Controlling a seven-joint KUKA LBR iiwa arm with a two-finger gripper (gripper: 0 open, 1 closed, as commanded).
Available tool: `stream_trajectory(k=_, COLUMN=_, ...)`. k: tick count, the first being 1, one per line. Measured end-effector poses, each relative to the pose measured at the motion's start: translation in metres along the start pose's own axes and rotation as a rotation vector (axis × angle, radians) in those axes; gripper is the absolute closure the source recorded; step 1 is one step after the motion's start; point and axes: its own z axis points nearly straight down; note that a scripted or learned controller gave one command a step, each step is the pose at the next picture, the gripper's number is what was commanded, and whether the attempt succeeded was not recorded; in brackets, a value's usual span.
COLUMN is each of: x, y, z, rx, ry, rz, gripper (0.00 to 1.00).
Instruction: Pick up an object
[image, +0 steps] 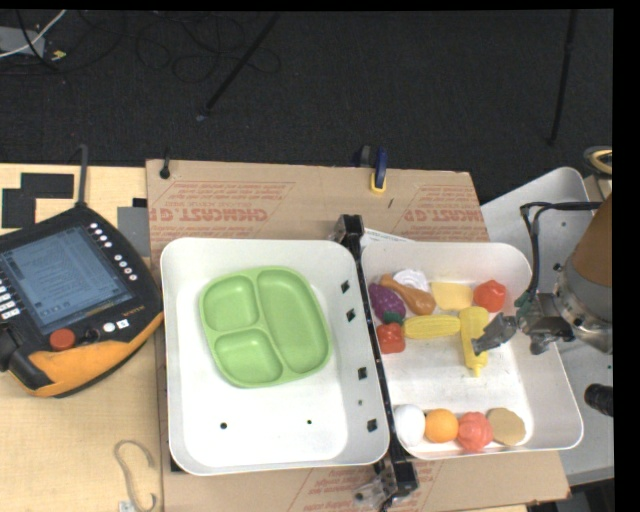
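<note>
The yellow toy piece (472, 340) lies in the right bin (545, 395), just beside the corn cob (432, 327), and the gripper (492, 337) sits right at its edge, low over the bin! Whether the fingers are spread or pinched together cannot be told from this slant. Nothing looks lifted yet: the piece appears to rest on the bin floor, so the pick seems at the approach or closing stage. The grasp and the lift are still to come. The green divided plate (265, 325) sits in the left bin.
</note>
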Motion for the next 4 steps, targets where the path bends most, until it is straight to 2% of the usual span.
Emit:
stream_trajectory(k=1, x=0.000, y=0.003, z=-0.007, rx=-0.013, ry=-0.003, rz=-0.002, gripper=0.00)
stream_trajectory(k=2, x=0.006, y=0.007, z=0.038, rx=-0.008, ry=-0.001, rz=-0.004, gripper=0.00)
stream_trajectory(k=3, x=0.003, y=0.005, z=0.100, rx=-0.008, ry=-0.001, rz=-0.003, gripper=0.00)
stream_trajectory(k=4, x=0.004, y=0.005, z=0.117, rx=-0.010, ry=-0.002, rz=-0.002, gripper=0.00)
